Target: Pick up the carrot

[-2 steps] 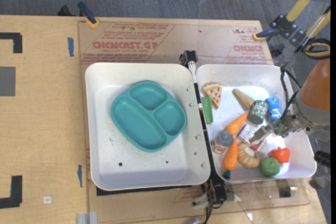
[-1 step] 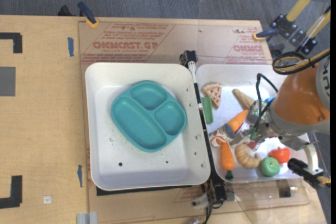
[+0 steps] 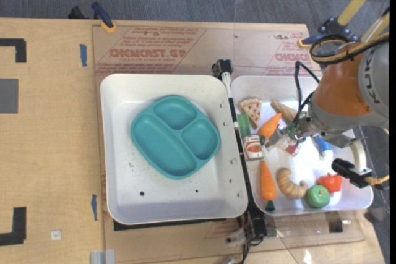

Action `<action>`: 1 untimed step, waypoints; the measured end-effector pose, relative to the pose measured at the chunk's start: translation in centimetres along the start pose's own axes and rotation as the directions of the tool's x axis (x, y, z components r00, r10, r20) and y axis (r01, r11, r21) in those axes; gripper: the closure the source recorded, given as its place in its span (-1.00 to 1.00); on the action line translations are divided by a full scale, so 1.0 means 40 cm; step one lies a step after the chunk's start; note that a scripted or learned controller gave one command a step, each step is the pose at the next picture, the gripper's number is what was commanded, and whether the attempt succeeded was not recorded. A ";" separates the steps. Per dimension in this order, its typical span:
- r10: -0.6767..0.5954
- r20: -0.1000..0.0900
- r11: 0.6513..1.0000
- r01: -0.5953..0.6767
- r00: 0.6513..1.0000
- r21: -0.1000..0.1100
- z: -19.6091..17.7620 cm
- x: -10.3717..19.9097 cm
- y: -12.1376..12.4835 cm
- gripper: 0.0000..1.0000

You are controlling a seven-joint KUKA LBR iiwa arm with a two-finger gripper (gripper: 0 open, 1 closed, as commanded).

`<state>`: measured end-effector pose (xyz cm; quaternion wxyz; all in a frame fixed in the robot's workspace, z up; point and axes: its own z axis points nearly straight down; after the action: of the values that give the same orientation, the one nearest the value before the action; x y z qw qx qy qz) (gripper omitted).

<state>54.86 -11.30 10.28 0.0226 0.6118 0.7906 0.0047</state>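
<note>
The left bin (image 3: 117, 151) holds a teal plate (image 3: 175, 136) with 3 sections. The arm (image 3: 343, 96) reaches over the right bin (image 3: 362, 191). Its gripper (image 3: 286, 132) pinches 1 carrot (image 3: 270, 125). A second carrot (image 3: 267, 180) lies below, beside a croissant (image 3: 291, 183).

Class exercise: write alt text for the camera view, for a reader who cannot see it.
A grey and orange robot arm reaches from the right into the right white bin, its gripper beside a carrot among toy foods, with a second carrot nearer the front. The left white bin holds a teal divided plate.
</note>
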 end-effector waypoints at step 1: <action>0.263 -0.017 0.965 -0.262 0.965 0.031 0.042 -0.020 0.166 -1.00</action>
<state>61.54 -10.43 8.85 0.0048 0.7113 0.7028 0.0029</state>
